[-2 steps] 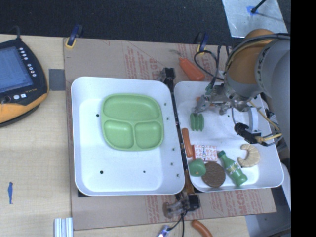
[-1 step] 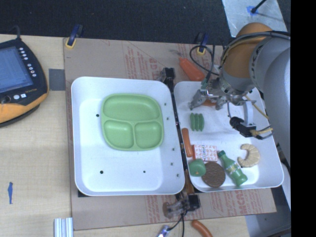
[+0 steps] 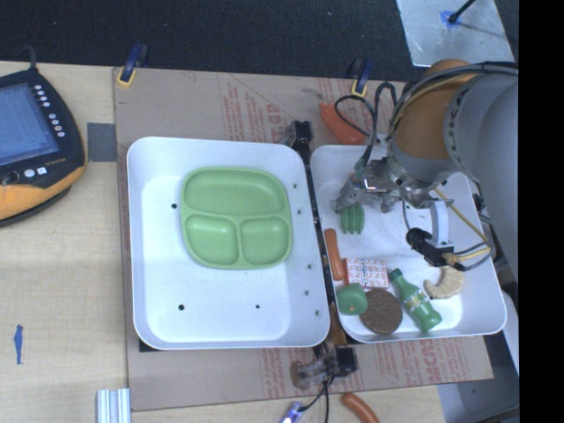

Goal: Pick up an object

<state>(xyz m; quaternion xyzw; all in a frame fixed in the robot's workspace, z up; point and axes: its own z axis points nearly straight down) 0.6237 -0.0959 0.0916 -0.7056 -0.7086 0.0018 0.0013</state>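
My gripper (image 3: 359, 197) is low in the upper left part of the right bin (image 3: 480, 320), under the grey arm with its orange band (image 3: 432, 122). A small ridged green object (image 3: 352, 219) lies right at the gripper's tip, touching or nearly touching it. Along the bin's left wall lies an orange stick (image 3: 331, 252). Near the front sit a pink patterned packet (image 3: 367, 273), a green round piece (image 3: 352, 300), a brown disc (image 3: 382, 311), a green bottle (image 3: 414, 300) and a beige curved piece (image 3: 445, 283).
The left bin (image 3: 154, 307) holds a green divided plate (image 3: 236, 217). A teach pendant (image 3: 31, 144) lies on the bench at far left. Orange items lie outside the bins at the back (image 3: 337, 123) and front (image 3: 361, 405). Cables (image 3: 441, 236) hang off the wrist.
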